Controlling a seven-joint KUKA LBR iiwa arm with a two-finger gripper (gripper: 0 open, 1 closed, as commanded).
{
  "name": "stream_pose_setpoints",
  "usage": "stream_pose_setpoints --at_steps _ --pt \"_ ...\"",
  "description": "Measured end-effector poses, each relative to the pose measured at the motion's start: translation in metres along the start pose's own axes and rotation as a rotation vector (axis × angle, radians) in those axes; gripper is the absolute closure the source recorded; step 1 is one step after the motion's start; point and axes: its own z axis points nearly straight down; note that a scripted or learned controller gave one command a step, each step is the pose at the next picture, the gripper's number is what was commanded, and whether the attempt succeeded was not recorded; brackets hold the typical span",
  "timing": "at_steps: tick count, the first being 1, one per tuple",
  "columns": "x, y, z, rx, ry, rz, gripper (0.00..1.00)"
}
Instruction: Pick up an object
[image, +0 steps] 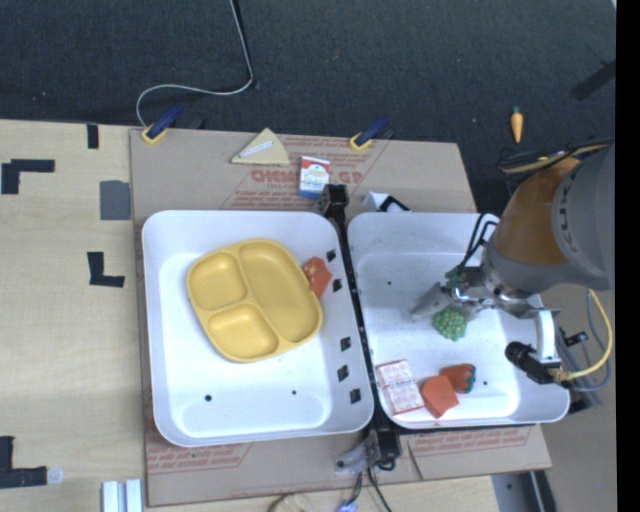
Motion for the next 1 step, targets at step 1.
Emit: stream_pose_setpoints --at_steps 1 --pt "-0.0005 0.0006 -0.0099 -0.002 -0.002 0.0 1.0"
